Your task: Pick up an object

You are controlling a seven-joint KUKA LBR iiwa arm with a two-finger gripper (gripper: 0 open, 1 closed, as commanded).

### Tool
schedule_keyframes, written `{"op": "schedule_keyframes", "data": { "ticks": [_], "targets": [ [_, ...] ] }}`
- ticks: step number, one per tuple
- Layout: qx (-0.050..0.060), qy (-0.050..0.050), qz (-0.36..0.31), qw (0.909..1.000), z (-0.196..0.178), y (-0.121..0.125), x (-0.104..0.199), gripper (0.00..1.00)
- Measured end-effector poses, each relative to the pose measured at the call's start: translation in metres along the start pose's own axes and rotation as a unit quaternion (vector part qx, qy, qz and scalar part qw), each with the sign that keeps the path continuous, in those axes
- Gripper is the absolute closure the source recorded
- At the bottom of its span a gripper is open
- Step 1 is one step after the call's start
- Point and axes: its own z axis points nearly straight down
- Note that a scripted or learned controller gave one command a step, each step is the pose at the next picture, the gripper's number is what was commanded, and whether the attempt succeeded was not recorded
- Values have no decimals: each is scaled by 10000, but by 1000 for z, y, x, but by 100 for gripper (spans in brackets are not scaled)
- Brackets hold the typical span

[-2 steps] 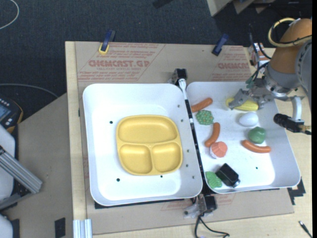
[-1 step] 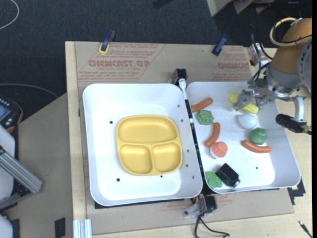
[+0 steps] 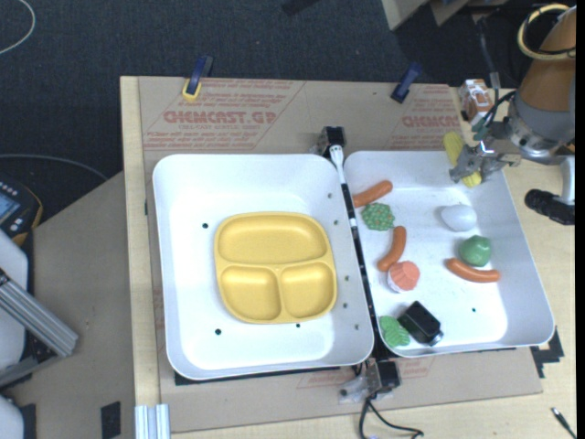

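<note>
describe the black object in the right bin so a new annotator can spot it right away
Start at the right bin, the one full of toy food. Go to its near edge, toward the inner corner by the divider. The black block lies there tilted, overlapping a flat green piece; it is the only dark, boxy item among the food.

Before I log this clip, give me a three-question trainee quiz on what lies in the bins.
1. True or false: the yellow tray lies in the left bin.
2. Which touches the black block in the right bin? A) the white piece B) the green piece at the near edge C) the broccoli
3. Fill in: the gripper is over the right bin's ____ corner, by a yellow piece.

Key: 1 true; 2 B; 3 far right.
</note>
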Motion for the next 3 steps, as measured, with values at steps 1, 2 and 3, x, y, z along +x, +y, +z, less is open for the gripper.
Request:
{"op": "schedule_keyframes", "data": {
  "ticks": [1, 2, 3],
  "targets": [
    [-21, -2, 2, 10000, -48, 0, 8, 100],
    [-23, -2, 5, 10000, -87, 2, 8, 100],
    [21, 22, -15, 10000, -97, -7, 63, 100]
  ]
}}
